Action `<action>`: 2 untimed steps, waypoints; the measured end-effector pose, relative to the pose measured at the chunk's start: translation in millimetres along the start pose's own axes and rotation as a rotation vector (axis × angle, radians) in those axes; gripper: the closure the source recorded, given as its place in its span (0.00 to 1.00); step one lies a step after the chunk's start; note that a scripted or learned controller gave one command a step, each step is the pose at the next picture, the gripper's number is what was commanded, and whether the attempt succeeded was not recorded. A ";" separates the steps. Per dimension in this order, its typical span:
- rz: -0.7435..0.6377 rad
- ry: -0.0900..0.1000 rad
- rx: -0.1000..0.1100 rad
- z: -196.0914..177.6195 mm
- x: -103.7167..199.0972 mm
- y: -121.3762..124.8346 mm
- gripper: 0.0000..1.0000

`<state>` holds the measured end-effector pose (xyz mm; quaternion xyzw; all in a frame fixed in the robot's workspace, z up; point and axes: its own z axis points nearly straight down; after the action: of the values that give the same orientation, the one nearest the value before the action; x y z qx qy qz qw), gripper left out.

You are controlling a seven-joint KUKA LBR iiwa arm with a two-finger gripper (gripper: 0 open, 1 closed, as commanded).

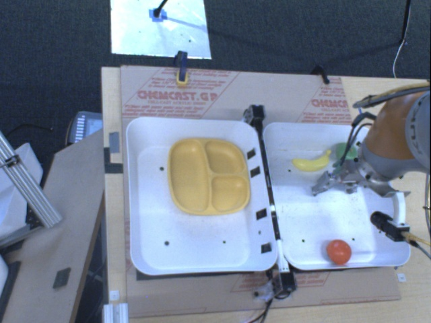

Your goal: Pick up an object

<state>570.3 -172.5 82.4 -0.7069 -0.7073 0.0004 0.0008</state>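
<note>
Desk (222, 89): a pale wooden surface is seen, covered by a brown sheet printed with red lettering, on which two shallow white bins are set side by side.

Left bin (145, 241): a shallow white plastic bin is shown holding a yellow plastic plate with three compartments (207, 175), which lies flat near the bin's middle.

Right bin (303, 244): a shallow white plastic bin is shown touching the left bin along a dark central seam.

Yellow banana-shaped toy (311, 162): it is seen lying on the floor of the right bin, toward the far side, just beside the end effector's far side and apart from it.

Small green object (345, 151): it is seen just right of the banana-shaped toy, partly hidden by the arm (its shape cannot be told).

Round orange-red ball (339, 251): it is seen resting near the near edge of the right bin, well apart from the end effector.

Arm (397, 136): a grey arm with an orange band is seen reaching in from the right over the right bin.

End effector (328, 183): the grey two-finger part is seen low over the floor of the right bin, between the banana-shaped toy and the ball; whether it is apart or together cannot be told, and nothing is seen gripped in it.
</note>
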 end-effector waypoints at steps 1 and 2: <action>0.001 -0.002 -0.005 -13.2 -0.8 1.6 1.00; 0.000 -0.002 -0.006 -57.4 -0.9 -1.4 1.00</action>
<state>568.9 -173.4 139.8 -0.7071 -0.7071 -0.0012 -0.0021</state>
